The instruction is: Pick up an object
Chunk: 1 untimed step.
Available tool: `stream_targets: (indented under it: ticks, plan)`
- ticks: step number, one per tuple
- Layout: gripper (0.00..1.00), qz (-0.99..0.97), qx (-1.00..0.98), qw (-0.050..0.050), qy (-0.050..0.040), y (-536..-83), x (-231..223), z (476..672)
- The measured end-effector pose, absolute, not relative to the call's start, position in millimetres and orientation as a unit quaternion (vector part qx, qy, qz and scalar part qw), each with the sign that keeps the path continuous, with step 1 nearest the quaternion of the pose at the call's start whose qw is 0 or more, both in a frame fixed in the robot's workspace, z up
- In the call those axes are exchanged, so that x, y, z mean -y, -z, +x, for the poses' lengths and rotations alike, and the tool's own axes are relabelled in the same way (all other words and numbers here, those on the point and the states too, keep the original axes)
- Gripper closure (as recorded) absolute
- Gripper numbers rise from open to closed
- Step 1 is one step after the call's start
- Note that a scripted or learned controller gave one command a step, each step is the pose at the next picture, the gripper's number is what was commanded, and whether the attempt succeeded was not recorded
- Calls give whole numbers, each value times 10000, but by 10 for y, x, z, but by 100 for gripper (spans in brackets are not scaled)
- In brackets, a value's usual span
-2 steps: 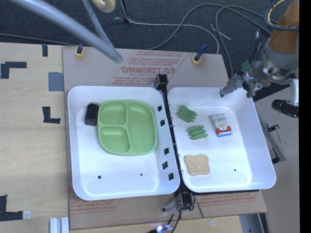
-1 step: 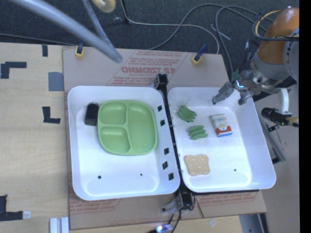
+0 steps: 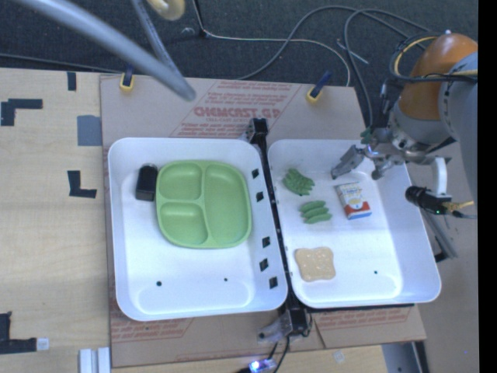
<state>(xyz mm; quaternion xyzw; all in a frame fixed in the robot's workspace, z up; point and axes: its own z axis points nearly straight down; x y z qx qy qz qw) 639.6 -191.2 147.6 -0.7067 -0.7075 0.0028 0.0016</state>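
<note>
Carton first: the small white carton with red and blue print (image 3: 352,200) stood in the right white plastic bin (image 3: 404,278), in its upper half and toward the arm's side, and I judged it the likeliest pick because it lay closest to the two-finger gripper (image 3: 361,160). From the gripper it sat just below in the view, near but not touching, with its long axis running roughly up and down the picture, tipped slightly. I saw the fingers spread apart with nothing between them, hanging over the bin's upper edge.

Left of the carton were two green bean-like toy pieces: a ridged one (image 3: 298,182) higher up and a smoother pod (image 3: 314,211) beneath it, both apart from the carton. A tan toast-shaped piece (image 3: 315,263) rested lower in the same bin, well clear.

In the left white bin (image 3: 132,278) lay a light green divided plastic tray (image 3: 205,204) with a small black block (image 3: 146,183) just beside its left rim.
</note>
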Motion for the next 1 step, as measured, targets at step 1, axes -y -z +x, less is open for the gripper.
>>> stream_targets:
  ticks: [1]
  plan:
    - [0,-7067,7075,11,-27,-871,1983,6417]
